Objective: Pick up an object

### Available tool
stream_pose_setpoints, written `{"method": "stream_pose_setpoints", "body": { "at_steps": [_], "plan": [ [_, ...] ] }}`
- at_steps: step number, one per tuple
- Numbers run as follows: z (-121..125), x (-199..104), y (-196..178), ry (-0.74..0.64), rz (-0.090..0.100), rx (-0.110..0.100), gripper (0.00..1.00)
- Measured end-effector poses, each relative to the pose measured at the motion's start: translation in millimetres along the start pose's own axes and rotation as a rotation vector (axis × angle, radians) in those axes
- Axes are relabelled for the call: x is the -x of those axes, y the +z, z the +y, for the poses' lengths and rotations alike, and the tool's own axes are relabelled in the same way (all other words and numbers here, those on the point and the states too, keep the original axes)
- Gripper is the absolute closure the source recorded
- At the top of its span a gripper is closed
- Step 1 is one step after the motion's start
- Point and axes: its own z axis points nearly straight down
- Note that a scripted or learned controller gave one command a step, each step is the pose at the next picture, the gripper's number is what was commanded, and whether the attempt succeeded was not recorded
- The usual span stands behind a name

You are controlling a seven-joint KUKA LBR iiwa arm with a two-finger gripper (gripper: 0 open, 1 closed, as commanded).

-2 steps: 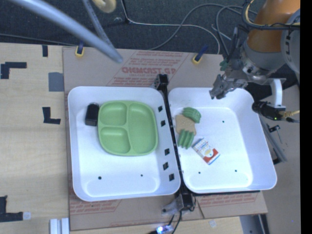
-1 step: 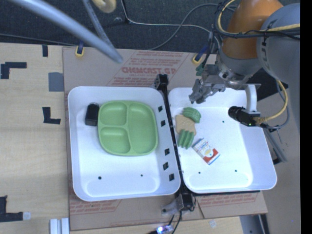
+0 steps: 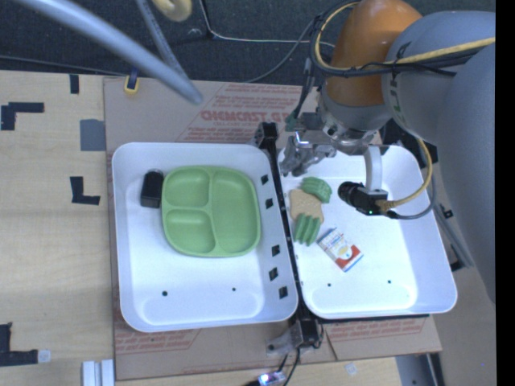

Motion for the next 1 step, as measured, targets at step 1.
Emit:
{"method": "stream_pose_setpoints", "body": {
  "at_steps": [1],
  "plan": [
    [-8.5,-58.9,-0.4,-0.001,0.000,0.001,1.00]
  ]
}}
